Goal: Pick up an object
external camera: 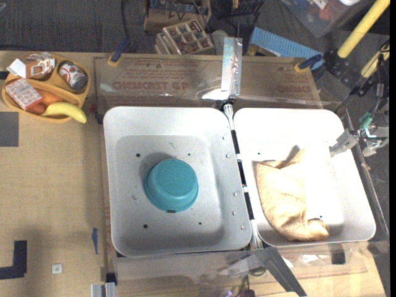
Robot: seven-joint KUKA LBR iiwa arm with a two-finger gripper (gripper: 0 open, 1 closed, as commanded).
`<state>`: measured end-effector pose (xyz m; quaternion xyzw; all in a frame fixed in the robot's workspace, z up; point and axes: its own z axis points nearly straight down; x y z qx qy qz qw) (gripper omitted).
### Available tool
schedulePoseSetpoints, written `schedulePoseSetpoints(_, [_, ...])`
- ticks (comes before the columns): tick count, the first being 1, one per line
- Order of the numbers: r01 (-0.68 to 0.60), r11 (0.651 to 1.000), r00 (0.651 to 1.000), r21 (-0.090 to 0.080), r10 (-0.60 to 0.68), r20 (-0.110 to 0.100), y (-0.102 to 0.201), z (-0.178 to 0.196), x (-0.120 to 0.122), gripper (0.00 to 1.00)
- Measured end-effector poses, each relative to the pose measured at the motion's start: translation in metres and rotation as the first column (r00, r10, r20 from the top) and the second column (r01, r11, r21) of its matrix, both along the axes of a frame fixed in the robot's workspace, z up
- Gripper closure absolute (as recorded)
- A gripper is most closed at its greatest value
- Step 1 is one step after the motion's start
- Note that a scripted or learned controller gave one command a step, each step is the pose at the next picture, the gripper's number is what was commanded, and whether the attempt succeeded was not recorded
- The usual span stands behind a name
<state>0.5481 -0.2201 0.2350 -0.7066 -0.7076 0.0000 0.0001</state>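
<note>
bins (117, 135): 2; teal bowl (172, 185): 1 (left bin); tan cloth (286, 194): 1 (right bin)

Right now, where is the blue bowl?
The teal-blue bowl sits upside down near the middle of the left bin, alone there; the crumpled tan cloth lies in the right bin beside it.

Gripper (344, 142), right edge of the frame, pale grey metal, slim and angular in outline, small teal-green fitting (368, 124) just above and behind it, thin dark cables (373, 94) running off toward the upper right, finer detail blurred.
</note>
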Motion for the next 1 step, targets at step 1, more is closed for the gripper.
schedulePoseSetpoints(1, [0.103,0.995,0.995,0.001,-0.103,-0.001,0.0733,-0.0829,0.045,0.0])
